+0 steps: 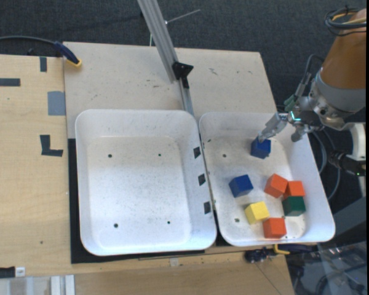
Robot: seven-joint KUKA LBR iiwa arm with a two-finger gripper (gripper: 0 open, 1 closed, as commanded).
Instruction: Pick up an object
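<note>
From the overhead camera I see the pincer (265, 137) low over the right bin (313, 183), its tip right at the top of a blue cube (261, 148) near the bin's upper middle; I cannot tell from here whether it is spread or closed, and nothing shows the cube gripped. That cube looks like the target, and it stands apart from the others, which helps. To do this step well, I would square the pincer to the cube's flat sides, bring it down until the faces sit well between the tips, close firmly, then lift straight up and check that the cube rises with it; a corner grip would likely let it slip. Counting the right bin: two blue cubes, the second one (240, 185) lower and nearer the middle; three orange cubes (275, 185), one green cube (293, 206) and one yellow cube (256, 212), seven in all. The left bin (135, 183) lies just beside it on the table (129, 72).
</note>
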